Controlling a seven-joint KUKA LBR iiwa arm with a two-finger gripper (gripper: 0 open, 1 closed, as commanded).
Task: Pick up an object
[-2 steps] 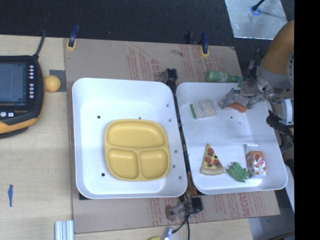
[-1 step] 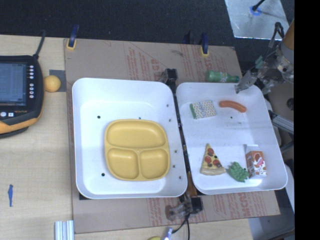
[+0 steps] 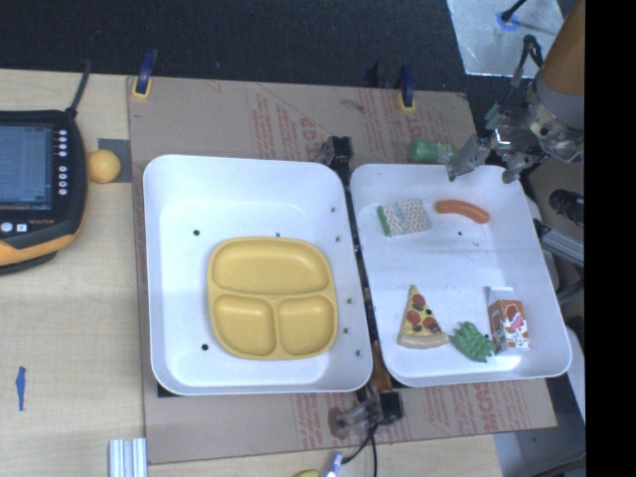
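Nothing is picked up yet. The hand (image 3: 487, 157) hangs open and empty over the far rim of the right white bin (image 3: 542, 266); the orange plastic sausage (image 3: 462, 210) lies just below it, untouched, awaiting descent and grasp.

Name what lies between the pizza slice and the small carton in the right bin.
In the camera view, a green leafy toy lies between the pizza slice and the small carton, near the front wall of the right bin.

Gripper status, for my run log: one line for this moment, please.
gripper: open, over right bin top edge | holding: nothing | nearest: sausage
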